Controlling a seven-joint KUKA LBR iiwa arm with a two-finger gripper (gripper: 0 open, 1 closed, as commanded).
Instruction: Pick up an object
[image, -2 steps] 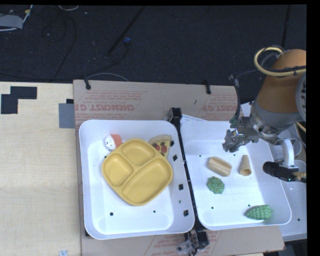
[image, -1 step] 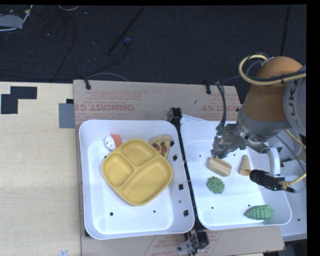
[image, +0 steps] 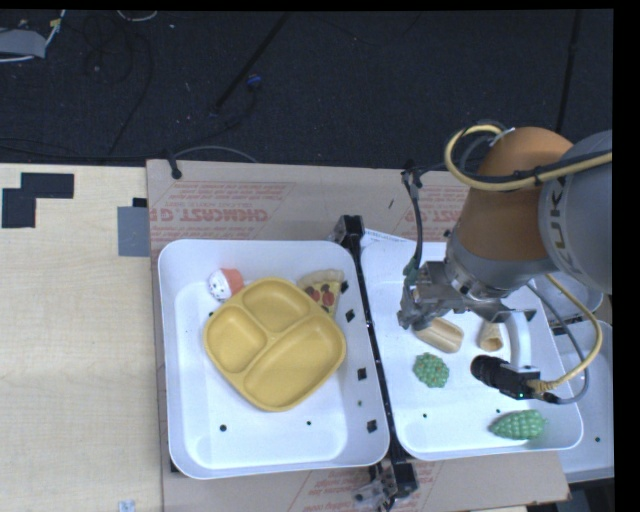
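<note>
The grey arm with its orange band reached in from three o'clock and hung low over the right white bin (image: 570, 440). Its two-finger gripper (image: 425, 310) sat at the bin's ten-o'clock part, directly above a tan, loaf-shaped toy bread piece (image: 441, 334). Whether the hand was apart, together or clamped on anything could not be told, because the wrist body hid that part.

The bread piece seemed the likeliest target. It lay flat on the bin floor, its upper left end tucked under the gripper. A round green broccoli-like toy (image: 431, 370) lay just beside it at six o'clock, and a second small tan piece (image: 490, 335) sat near it at three o'clock. A bumpy green grape-like cluster (image: 519, 426) rested well apart at the bin's five-o'clock corner.

Several risks followed. The gripper stood over one end of the bread rather than its middle, so a closing pinch might tip it or squirt it sideways. A nudged piece could push into the green toy. The bin wall and the black divider (image: 362, 300) were near at nine o'clock, so a descent slightly off could strike them.

In the left white bin (image: 190, 430), a yellow compartment plate (image: 275, 343), a pizza-slice toy (image: 323, 290) and a small white and orange toy (image: 224, 284) lay out of harm's way.
</note>
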